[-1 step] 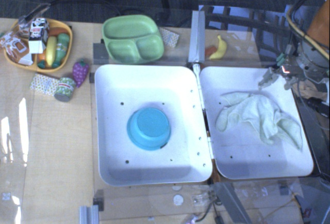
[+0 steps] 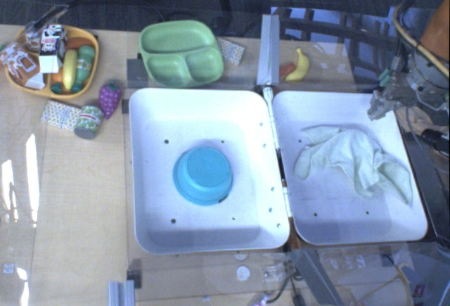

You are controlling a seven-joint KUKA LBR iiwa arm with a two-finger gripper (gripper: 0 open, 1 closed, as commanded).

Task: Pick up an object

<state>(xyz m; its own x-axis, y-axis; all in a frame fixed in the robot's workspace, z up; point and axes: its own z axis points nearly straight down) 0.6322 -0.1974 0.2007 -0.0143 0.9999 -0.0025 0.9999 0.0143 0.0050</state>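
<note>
We see the pincer point(image 2: 380, 105) hanging over the far right corner of the right bin point(image 2: 419, 226), its state impossible to tell from here. The crumpled cloth point(image 2: 351, 159) lies in that bin just beside it (the blue bowl point(image 2: 204, 175) sits in the left bin). We judge it best to descend onto a raised fold, not the flat edge.

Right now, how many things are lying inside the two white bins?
2. A blue bowl sits upside down in the left bin; a crumpled pale cloth lies in the right bin. Something small could be hidden under the cloth.
</note>
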